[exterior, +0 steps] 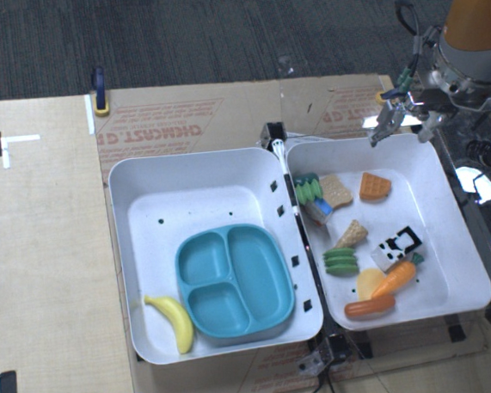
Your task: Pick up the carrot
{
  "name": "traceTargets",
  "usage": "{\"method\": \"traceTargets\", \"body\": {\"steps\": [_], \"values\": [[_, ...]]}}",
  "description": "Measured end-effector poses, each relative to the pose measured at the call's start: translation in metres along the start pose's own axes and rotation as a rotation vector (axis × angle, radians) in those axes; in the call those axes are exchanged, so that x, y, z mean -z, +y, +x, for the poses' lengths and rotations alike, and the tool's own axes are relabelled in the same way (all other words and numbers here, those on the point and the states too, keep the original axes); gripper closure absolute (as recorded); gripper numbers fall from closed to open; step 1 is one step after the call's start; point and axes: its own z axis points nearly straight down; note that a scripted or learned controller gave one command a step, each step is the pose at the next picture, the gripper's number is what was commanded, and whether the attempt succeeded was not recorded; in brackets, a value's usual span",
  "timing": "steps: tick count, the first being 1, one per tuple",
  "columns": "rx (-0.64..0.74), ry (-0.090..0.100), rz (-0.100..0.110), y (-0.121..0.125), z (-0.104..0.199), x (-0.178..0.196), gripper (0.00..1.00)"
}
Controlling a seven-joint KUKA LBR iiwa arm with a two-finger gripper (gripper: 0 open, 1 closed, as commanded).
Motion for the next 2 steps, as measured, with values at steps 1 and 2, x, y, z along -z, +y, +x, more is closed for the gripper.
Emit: {"method": "traceTargets", "body": {"steps": [1, 2], "values": [[0.311, 0.000, -0.002, -0.048, -0.006, -0.064, 0.00], [0.385, 0.002, -0.002, -0.105, 0.004, -0.186, 0.00]]}}
